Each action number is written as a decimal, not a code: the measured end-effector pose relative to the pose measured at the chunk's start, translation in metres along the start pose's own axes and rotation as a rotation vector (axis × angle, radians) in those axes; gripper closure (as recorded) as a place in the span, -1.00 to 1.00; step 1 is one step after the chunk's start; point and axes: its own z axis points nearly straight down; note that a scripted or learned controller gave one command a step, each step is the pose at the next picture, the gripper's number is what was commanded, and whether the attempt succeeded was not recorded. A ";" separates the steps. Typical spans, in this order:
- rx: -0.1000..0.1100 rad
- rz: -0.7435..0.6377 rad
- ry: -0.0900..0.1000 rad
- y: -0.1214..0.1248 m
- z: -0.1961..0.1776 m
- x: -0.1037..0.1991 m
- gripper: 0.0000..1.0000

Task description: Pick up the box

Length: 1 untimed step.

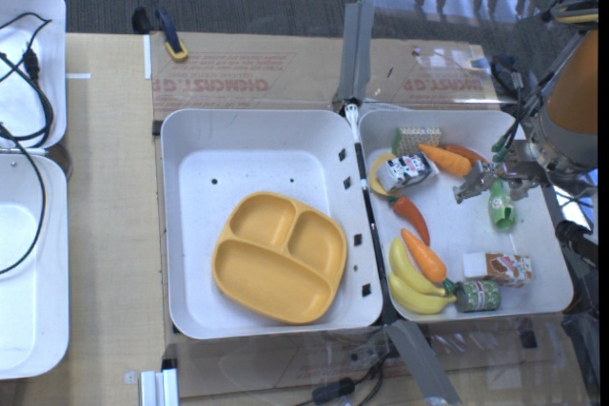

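1. A grey robot arm with an orange band (579,95) reaches in from the right over the right-hand white bin (561,247), its gripper (483,181) hanging above the bin's upper middle; whether the jaws stand wide or narrow cannot be told from this angle, and nothing is seen between them.
2. The box (508,268), a small brown and red carton, lies on its side near the right bin's lower right corner, well apart from the gripper, with a small white block (476,263) just to its left.
3. Below the box, a dark green can (479,296) lies on its side against the bin's lower edge, touching the tips of a bunch of yellow bananas (411,285).
4. An orange carrot (422,256) rests across the bananas, and a red chili pepper (411,218) lies just above it.
5. Near the bin's upper left, a black-and-white patterned carton (407,170) sits on a yellow item, beside another carrot (445,159) and a small pale package (419,137).
6. A green bottle-shaped object (501,207) lies just below and right of the gripper.
7. The left-hand white bin (190,204) holds a yellow divided plate (278,256) with three compartments.
8. Both bins sit side by side on a wooden counter (105,204), over flattened brown cardboard (238,69).
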 end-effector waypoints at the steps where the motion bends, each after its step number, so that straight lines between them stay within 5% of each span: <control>1: 0.000 0.036 0.001 -0.015 0.119 -0.011 -1.00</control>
